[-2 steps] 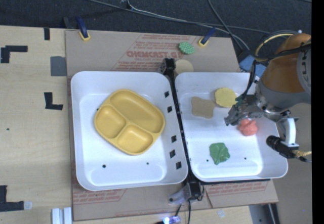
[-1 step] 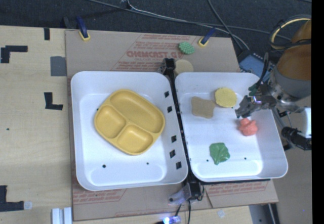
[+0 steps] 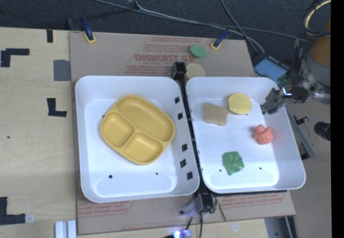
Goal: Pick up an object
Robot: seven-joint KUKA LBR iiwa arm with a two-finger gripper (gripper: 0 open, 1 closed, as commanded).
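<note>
Your gripper (image 3: pixel 272 101) hangs over the right bin's (image 3: pixel 243 183) rim at 3 o'clock; I cannot tell its state. The yellow piece (image 3: pixel 239 103), its nearest pick, lies toward 9 o'clock of it; the pink piece (image 3: pixel 263 134) lies toward 7.

Open floor mid right bin (image 3: pixel 290 175); blocked by yellow piece (image 3: pixel 239 103), tan piece (image 3: pixel 215 114), pink piece (image 3: pixel 263 134), green piece (image 3: pixel 233 162). Left bin (image 3: pixel 88 178) mostly taken by yellow divided tray (image 3: pixel 137 129).
</note>
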